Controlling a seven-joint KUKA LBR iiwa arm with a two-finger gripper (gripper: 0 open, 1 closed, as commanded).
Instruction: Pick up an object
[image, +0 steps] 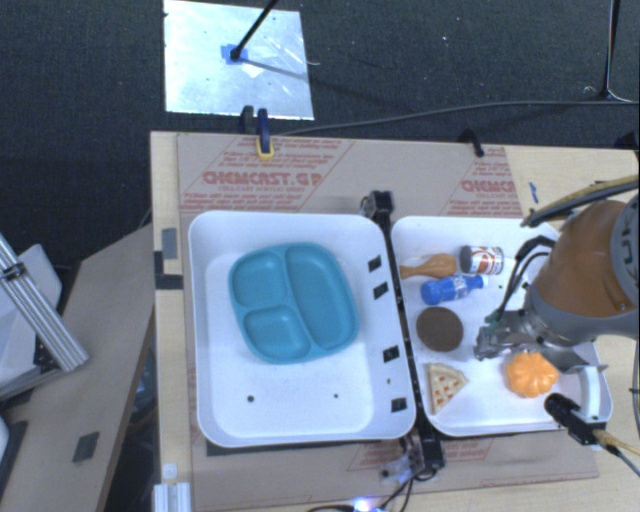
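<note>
The right bin (470, 425) holds a brown round disc (439, 328), a pizza slice (445, 384), an orange pumpkin-like toy (530, 373), a blue bottle (451, 289), a red and white can (483, 260) and a tan drumstick (428, 267). My gripper (493, 343) hangs low over the bin, between the brown disc and the orange toy, just left of the toy. Nothing shows between its tips.
The left bin (290, 420) holds a teal divided plate (294, 301). A black divider with clips (392, 310) runs between the bins. The arm's grey and orange body (590, 275) covers the right bin's right side. Cables cross the bench's back edge.
</note>
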